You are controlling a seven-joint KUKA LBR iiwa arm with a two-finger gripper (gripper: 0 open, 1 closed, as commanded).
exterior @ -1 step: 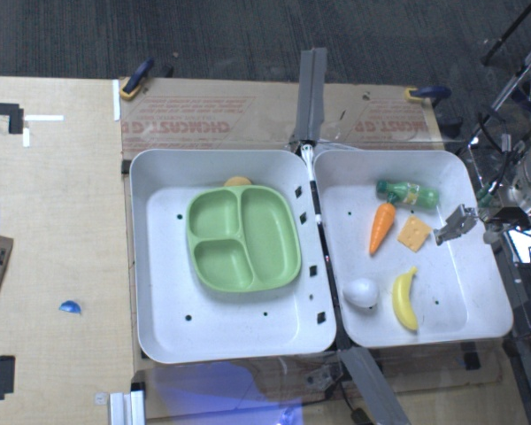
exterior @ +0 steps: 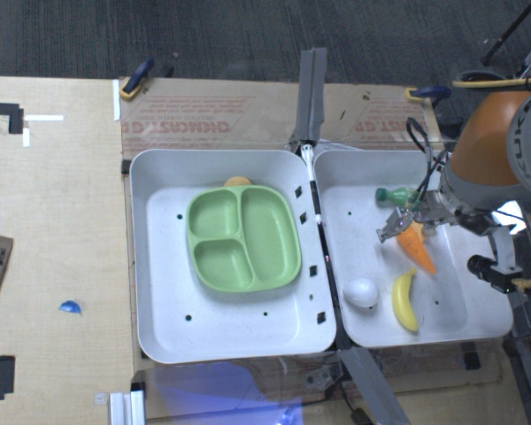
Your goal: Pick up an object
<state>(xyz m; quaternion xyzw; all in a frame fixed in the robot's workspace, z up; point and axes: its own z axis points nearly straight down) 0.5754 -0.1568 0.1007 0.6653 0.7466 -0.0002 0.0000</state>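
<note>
With its grip state impossible to tell, the gripper (exterior: 398, 226) hung at the top of the carrot (exterior: 417, 249) in the right bin (exterior: 478, 326), where the carrot's tapered body could likely slip loose on lifting.

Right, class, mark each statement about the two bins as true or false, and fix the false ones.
1. The green divided tray lies in the left bin. True.
2. The banana is in the left bin. False: it lies in the right bin.
3. The hand is over the right bin, by the carrot. True.
4. The white ball sits on the tray. False: it rests in the right bin, beside the banana.
</note>
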